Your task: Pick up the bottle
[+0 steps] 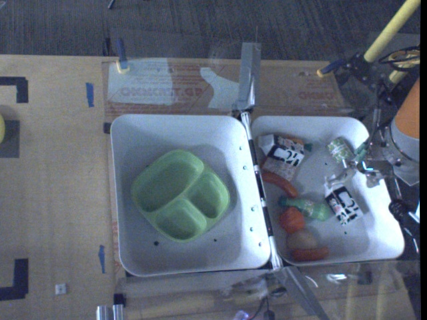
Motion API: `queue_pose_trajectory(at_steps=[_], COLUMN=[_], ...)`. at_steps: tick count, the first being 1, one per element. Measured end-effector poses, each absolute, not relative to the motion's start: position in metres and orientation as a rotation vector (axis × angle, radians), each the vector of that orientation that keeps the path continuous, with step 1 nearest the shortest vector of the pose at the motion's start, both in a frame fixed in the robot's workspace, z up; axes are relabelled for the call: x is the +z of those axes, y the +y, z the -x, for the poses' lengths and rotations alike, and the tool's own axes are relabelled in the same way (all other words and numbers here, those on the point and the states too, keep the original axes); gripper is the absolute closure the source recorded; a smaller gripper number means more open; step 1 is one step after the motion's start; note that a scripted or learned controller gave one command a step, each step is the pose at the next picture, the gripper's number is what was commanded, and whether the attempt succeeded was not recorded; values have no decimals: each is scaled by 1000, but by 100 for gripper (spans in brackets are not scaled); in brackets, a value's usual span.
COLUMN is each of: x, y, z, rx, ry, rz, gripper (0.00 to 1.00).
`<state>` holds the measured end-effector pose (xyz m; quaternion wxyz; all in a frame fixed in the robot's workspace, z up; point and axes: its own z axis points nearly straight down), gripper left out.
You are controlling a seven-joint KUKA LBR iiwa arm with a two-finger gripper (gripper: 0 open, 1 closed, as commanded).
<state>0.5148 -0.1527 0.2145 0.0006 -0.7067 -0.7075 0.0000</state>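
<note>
Camera view, looking down on the surface (53,199).

Left bin (127,245): one green divided plate (180,193), lying flat near the middle. Nothing else in it that I can make out.

Right bin (383,242): the clutter.
- Bottle (340,149), clear with a greenish tint, lying on its side in the far right part of the bin.
- Two black-and-white printed packets: one (287,155) at the far left, one (344,204) right of centre.
- Toy food along the left and near side: an orange sausage shape (280,184), a green piece (310,209), a red piece (292,220), a tan and red lump (307,244).

Tool (353,169): low over the right bin, just beside the bottle on its near side. I cannot tell how it is set; the metal parts blur together.

Step in hand, as I judge it: the approach, with nothing visibly held. Next I would need the tool centred across the bottle's body, clear of the nearer packet, before any lift.
</note>
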Motion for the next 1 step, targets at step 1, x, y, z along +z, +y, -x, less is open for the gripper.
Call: queue_pose_trajectory(at_steps=[1], x=[87], y=[-100], z=[-506], rx=[-7], ry=[-2370], rz=[2069], gripper=[0])
